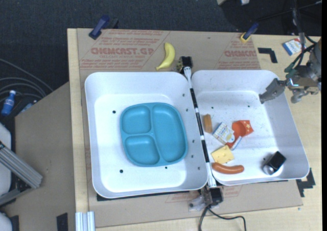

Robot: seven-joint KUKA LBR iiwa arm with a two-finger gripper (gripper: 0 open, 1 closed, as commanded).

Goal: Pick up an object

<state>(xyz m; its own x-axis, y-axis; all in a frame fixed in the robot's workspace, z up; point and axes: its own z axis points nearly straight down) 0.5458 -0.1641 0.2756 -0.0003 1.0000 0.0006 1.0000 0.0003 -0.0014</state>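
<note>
Right of the center divider (196,117) that separates the two white bins, we see the candidate objs. for the pick, all in the right bin (286,138): a small brown piece (207,122) just beside the divider, a white packet (223,132) next out, an orange-red item (242,128) touching or nearly touching the packet, a yellow wedge (223,154) and a red sausage (228,168) closer to the front rim, and a black-and-grey block (273,162) farthest from the divider. Left of the divider sits a blue sectioned tray (153,134) in the left bin (102,122); a banana (166,56) lies on the board behind it. The gripper (299,83) hangs over the right bin's far back corner, well apart from every obj.; we cannot tell its state, as the wrist hides it at this res. Nothing is held, so we judge the step as approach/target choice. To do it well, we suggest an isolated target, e.g. the sausage or block, approx. centered under the tool, closing across the narrow axis, and avoiding the packet/orange pair, where contact w/ a neighbor could spoil the grasp.
</note>
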